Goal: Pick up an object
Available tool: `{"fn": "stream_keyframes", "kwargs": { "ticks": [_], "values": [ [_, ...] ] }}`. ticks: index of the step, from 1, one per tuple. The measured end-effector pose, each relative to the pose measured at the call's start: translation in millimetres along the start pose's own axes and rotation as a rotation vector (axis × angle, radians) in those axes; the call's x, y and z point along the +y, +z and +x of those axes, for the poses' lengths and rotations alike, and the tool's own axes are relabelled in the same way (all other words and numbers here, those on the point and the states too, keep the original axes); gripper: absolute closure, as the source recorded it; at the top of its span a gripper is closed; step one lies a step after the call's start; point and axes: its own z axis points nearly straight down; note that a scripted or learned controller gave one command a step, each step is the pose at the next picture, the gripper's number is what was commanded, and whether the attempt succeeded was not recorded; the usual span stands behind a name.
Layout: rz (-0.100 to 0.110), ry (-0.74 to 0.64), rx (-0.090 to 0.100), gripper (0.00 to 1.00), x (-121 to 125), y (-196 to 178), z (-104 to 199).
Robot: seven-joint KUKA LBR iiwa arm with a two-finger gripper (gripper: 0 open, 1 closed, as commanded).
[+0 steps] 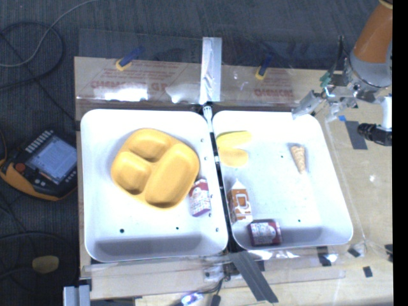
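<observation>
Plainly, target: none is chosen yet; the cone (298, 157) lies alone in the right bin (331, 171), nearest the arm, and I judge it the easiest pick because nothing crowds it.
Other right-bin things: a yellow block (233, 137) and a yellow disc (233, 157) sit against the dividing wall; an orange bottle (240, 203) lies just below them; a dark red can (264, 232) rests on its side near the front edge.
Left bin (95, 190): a big yellow cushion (155, 166) takes up the middle; a small red-labelled bottle (200, 197) lies touching its lower right side, a tight spot to grasp.
Gripper (312, 104): it hangs past the right bin's back right corner, outside the rim, with nothing between its fingers; whether the claw is wide or narrow, I cannot tell.
Arm (373, 34): it reaches in from the right, high above the bench.
Progress: the pick is not begun; every object rests in a bin.
</observation>
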Motion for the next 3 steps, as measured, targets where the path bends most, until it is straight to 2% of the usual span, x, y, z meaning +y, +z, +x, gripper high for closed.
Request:
{"fn": "stream_keyframes", "kwargs": {
  "ticks": [1,2,3],
  "values": [
    [0.010,-0.106,0.016,0.00,6,131,11],
    [-0.015,-0.092,0.004,0.00,-27,132,9],
    [-0.017,-0.002,0.009,0.00,-23,131,9]
  ]
}}
